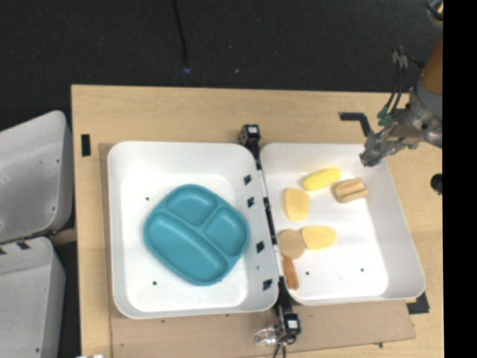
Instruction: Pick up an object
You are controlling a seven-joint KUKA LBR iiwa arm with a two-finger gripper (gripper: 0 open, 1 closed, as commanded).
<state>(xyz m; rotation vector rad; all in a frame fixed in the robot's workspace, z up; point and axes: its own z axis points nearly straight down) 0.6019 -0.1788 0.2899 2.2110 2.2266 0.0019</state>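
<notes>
We see the gripper (370, 157) over the right bin's (387, 274) top right corner; we cannot tell its grip. Nearby, a roll (349, 191) lies crosswise.

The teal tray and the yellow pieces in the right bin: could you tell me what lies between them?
In the camera view, the bins' adjoining rims lie between the teal tray and the yellow pieces.

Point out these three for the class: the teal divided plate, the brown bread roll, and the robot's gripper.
teal divided plate (195, 233): camera view, on the ridge between its compartments.
brown bread roll (349, 190): camera view, middle of its top.
gripper (370, 157): camera view, at its fingertips, over the right bin's far corner.
</notes>
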